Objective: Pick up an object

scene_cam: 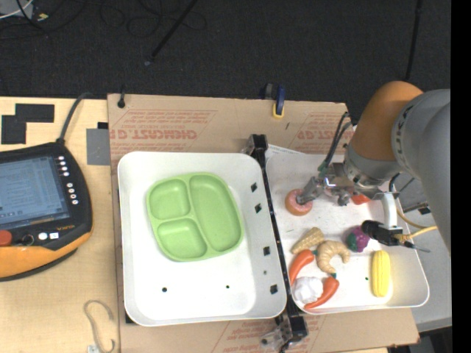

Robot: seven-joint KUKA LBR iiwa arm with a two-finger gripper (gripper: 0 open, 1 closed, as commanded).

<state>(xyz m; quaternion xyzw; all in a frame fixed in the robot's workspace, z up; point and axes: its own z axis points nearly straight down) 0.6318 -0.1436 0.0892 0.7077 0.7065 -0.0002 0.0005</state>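
While its fingers' state cannot be told, the pincer [318,190] hangs in the right white bin [419,289], the pink ring-shaped doughnut toy [299,203] just left.

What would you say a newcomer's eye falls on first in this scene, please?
Probably the bright green divided plate, alone in the left bin. Next, the grey and orange arm reaching into the right bin, its gripper beside a pink ring, above a cluster of toy foods including a yellow corn cob.

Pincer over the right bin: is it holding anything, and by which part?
Cannot be told. The pincer sits low beside the pink ring, but the view does not show anything between its tips.
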